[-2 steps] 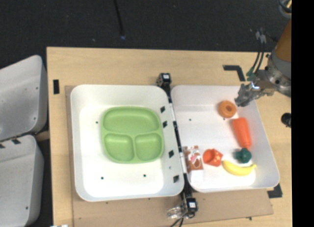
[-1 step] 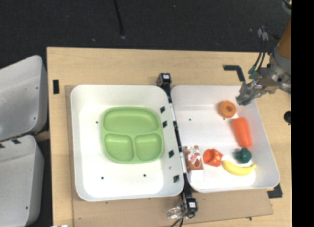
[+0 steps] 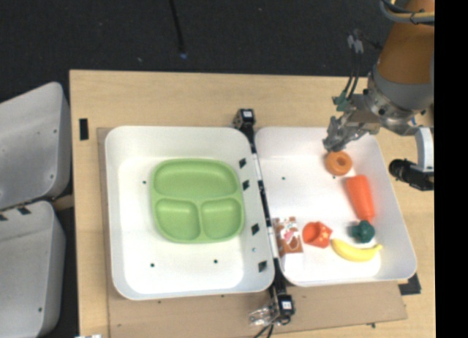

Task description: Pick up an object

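The right bin (image 3: 307, 146) holds several toy foods. An orange ring-shaped piece (image 3: 338, 162) lies near its back right. A carrot (image 3: 360, 196) with a green top (image 3: 361, 232) lies lengthwise along the right side. A yellow banana (image 3: 355, 250) sits at the front right, with a small red piece (image 3: 317, 233) and a red-and-white packet (image 3: 289, 236) to its left. My gripper (image 3: 338, 137) hangs over the back right of this bin, just above and behind the orange ring. Nothing shows between its fingers.
The left bin (image 3: 131, 271) bears a green divided plate (image 3: 197, 199) in its middle. A black-clipped divider (image 3: 256, 197) runs between the two bins. White panels (image 3: 29, 183) stand off the bench at the left. The arm's orange band (image 3: 404, 51) rises at the far right.
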You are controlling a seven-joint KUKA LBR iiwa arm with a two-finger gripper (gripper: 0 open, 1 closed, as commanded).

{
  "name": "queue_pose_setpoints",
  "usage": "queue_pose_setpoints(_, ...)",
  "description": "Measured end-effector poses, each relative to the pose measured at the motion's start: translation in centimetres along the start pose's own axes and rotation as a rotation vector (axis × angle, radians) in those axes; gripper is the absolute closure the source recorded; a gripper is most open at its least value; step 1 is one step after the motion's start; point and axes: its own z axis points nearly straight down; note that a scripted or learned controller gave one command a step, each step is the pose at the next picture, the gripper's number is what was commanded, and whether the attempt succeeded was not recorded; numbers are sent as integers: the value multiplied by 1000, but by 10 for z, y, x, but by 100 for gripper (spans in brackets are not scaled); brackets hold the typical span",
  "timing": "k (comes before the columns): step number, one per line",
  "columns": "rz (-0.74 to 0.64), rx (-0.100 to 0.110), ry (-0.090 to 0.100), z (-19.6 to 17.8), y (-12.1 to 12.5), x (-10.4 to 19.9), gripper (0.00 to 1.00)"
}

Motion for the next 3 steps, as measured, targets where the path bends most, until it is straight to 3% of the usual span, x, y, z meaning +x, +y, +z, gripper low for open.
queue_pose_setpoints(2,0,1,0,10,21,103,100)
queue_pose_setpoints(3,0,3,0,38,34,151,100)
